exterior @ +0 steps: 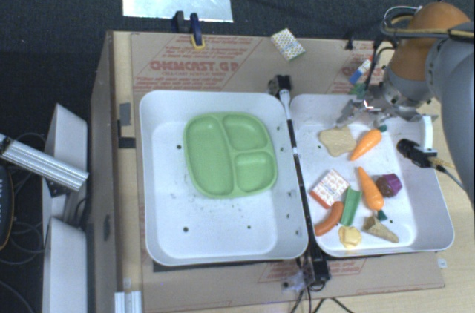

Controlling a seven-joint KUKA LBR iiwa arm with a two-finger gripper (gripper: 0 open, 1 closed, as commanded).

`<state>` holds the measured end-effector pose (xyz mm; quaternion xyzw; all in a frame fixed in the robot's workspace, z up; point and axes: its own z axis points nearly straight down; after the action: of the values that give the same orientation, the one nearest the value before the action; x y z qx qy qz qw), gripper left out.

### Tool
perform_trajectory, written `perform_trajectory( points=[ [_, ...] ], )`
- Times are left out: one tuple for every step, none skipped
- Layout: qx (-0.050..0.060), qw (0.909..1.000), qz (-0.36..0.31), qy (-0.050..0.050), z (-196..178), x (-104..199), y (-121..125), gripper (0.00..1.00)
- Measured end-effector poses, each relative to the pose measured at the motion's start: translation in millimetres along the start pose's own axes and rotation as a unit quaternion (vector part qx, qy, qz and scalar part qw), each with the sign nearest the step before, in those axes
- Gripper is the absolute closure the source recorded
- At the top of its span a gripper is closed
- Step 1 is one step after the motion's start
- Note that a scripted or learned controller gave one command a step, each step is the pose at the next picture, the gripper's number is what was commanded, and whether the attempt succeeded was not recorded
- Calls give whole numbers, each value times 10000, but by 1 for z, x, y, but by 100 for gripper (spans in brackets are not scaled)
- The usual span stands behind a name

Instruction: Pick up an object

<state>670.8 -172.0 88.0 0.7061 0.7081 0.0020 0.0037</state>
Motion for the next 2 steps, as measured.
perform_trajectory(
  points=[
    [-4, 10000, -8, -1, 0, 21, 0, 0],
    [1, 10000, 1, 7, 0, 14, 0, 0]
  ],
)
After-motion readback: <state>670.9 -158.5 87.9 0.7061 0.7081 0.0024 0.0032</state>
